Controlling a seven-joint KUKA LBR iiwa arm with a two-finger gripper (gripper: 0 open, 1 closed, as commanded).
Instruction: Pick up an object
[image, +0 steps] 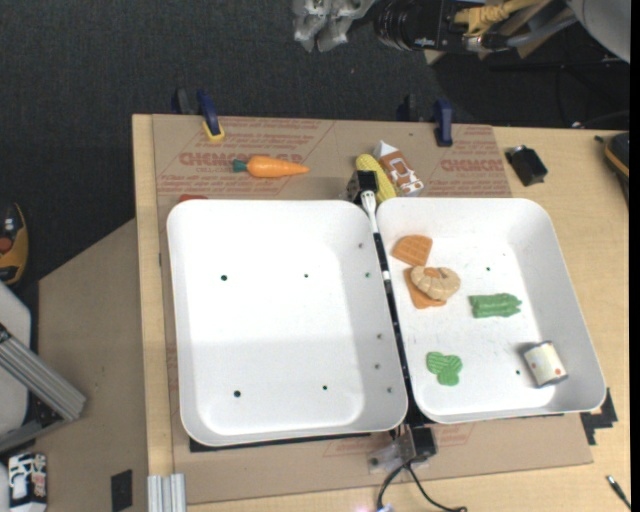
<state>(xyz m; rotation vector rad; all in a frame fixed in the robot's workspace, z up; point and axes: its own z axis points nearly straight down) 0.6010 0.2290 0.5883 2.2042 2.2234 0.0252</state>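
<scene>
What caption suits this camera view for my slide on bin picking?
Toy foods lie in the right bin; a toy carrot rests behind the left bin.

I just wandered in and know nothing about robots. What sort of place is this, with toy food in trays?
Most likely a robotics lab test bench. Two shallow white bins sit clamped on a cardboard sheet, toy food such as a carrot serves as practice pieces, and cables trail at the front.

Left bin (200, 300): floor open throughout. Right bin (545, 260): toys crowd its middle and near part; far right corner free.
</scene>
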